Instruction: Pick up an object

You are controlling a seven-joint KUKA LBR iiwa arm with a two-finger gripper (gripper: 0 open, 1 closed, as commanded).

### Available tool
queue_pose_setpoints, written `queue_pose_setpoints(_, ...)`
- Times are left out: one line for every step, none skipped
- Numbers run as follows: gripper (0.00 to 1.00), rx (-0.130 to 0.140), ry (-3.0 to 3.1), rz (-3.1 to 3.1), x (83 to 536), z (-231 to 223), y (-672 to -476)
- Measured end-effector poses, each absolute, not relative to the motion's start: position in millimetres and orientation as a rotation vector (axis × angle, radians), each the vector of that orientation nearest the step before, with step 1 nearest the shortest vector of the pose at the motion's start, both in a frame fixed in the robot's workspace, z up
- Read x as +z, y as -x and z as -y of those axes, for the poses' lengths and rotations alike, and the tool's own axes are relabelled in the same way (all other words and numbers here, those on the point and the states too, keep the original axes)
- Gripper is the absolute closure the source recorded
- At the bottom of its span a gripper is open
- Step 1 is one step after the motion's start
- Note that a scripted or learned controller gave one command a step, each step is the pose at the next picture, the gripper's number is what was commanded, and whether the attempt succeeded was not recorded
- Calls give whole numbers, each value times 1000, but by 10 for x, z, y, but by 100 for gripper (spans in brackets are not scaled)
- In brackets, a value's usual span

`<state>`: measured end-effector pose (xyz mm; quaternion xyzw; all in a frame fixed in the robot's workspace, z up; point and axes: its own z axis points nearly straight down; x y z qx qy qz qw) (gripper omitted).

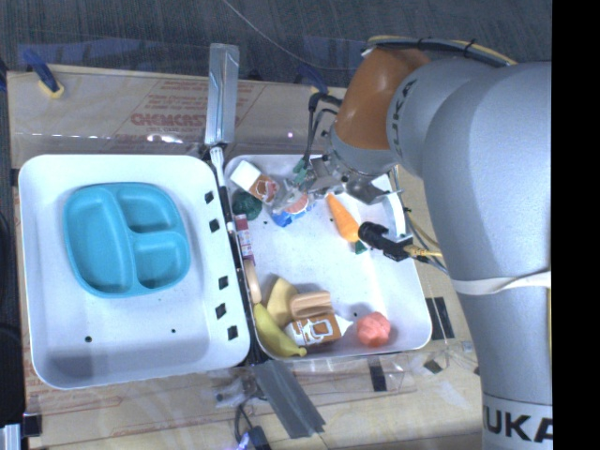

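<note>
Carrot beside claw

2 white bins sit on a pale tan tabletop with red lettering, the left holding a light blue divided tray, the right a yellow banana, orange carrot and pink-red ball, beneath a grey arm with an orange band.
</note>
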<state>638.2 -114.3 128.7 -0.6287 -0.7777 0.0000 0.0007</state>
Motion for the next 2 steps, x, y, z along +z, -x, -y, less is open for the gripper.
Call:
queue_pose_setpoints(100, -1, 1816, 2566, 2106, 1072, -6298)
queue_pose_setpoints(100, 6, 1887, 2502, 1886, 418, -6252)
